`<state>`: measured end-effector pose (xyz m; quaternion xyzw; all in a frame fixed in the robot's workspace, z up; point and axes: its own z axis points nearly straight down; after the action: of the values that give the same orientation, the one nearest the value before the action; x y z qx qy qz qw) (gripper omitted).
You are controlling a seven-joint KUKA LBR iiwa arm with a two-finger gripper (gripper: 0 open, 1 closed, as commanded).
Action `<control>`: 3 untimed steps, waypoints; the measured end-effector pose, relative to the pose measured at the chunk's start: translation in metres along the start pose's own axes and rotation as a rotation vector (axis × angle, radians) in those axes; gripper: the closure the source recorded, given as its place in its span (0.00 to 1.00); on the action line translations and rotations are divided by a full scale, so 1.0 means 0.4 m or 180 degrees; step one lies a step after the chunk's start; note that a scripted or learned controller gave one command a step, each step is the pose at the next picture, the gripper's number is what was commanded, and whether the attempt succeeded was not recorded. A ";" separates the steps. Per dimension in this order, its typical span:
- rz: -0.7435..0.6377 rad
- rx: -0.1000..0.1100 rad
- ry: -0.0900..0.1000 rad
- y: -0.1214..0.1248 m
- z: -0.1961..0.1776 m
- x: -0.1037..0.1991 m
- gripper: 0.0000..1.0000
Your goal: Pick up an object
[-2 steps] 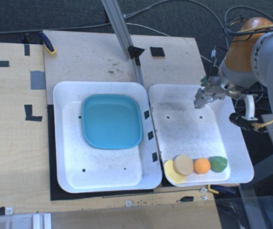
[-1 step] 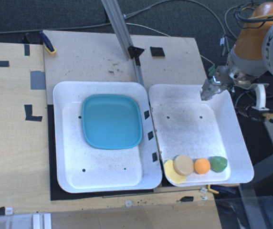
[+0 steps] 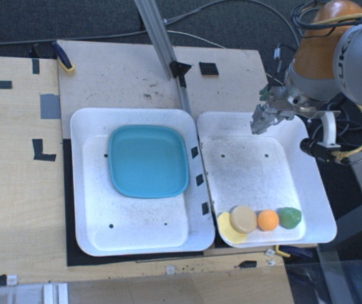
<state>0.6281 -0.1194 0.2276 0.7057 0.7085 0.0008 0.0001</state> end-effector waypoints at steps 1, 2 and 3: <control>0.0001 0.0008 0.0000 -0.024 0.025 0.120 1.00; -0.0001 0.0006 0.0001 -0.030 0.019 0.238 1.00; 0.0001 0.0005 0.0000 -0.053 0.011 0.342 1.00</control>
<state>0.6065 0.0175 0.2231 0.7057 0.7085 0.0001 -0.0004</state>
